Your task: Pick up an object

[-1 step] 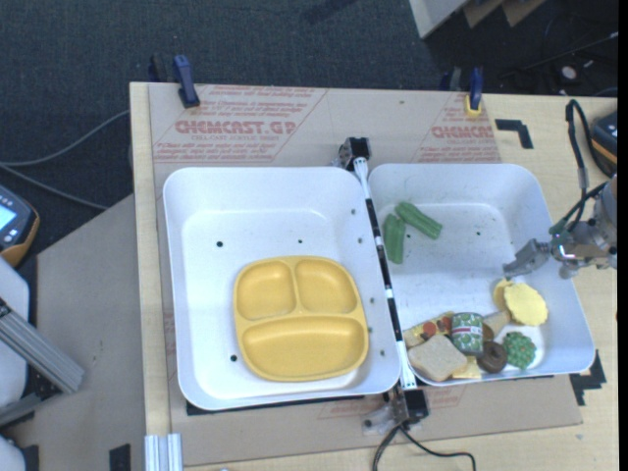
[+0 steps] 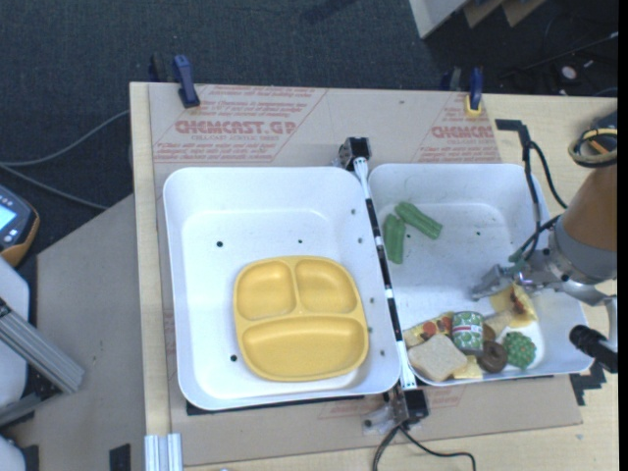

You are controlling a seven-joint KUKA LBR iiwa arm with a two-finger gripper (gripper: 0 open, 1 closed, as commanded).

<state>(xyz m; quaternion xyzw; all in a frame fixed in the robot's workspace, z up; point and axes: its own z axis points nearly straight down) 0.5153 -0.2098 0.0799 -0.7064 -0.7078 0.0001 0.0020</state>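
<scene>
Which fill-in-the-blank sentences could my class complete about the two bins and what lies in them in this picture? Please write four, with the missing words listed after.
1. The yellow divided plate lies in the ______ bin.
2. The plate has ______ compartments.
3. The two green pods lie in the right bin, nearer its ______ edge than the pile of toy food.
4. The end effector reaches in over the ______ bin.

Missing words: left; three; far; right
</scene>
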